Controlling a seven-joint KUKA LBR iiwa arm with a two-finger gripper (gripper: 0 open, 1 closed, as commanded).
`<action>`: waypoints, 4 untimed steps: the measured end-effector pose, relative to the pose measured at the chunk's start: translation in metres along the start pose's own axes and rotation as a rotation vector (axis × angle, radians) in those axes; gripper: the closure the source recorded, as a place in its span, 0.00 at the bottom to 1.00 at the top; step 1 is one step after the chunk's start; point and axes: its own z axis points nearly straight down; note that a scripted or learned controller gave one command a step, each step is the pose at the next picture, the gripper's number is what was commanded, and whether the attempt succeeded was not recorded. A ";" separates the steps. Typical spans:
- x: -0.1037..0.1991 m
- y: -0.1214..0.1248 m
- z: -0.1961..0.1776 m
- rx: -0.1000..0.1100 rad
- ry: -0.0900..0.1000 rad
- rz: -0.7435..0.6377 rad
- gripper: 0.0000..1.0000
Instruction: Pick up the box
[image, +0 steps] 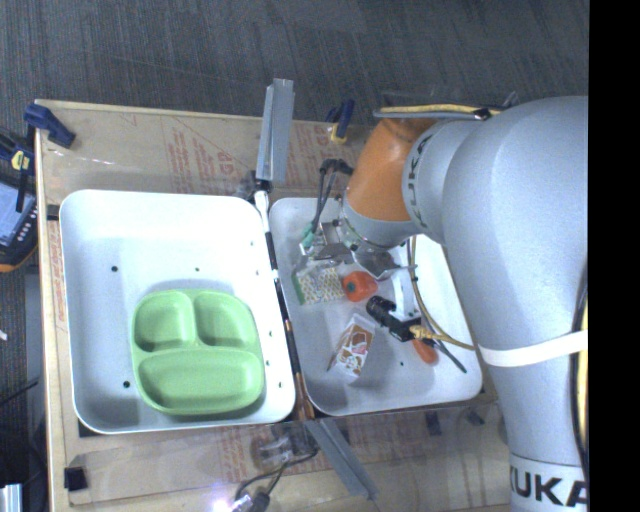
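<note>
Camera view: gripper (322, 248) low over the back left of the right bin (385, 392), small box (352, 348) lying apart from it
Both bins are smooth white plastic with rounded corners; the left bin (90, 300) holds a glossy green divided plate (198, 352). Whether the gripper is spread or closed cannot be told beneath the grey wrist; it hangs close over a speckled green-and-white packet (320, 287) beside a rounded orange-red piece (357, 285). The flat box, printed red and white, rests toward the right bin's front, long axis slanting from front left to back right
</note>
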 end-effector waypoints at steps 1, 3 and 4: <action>0.042 -0.059 -0.096 0.008 0.014 -0.251 1.00; 0.012 -0.033 -0.037 -0.020 0.003 -0.164 0.00; 0.008 -0.030 -0.033 -0.017 0.008 -0.094 0.00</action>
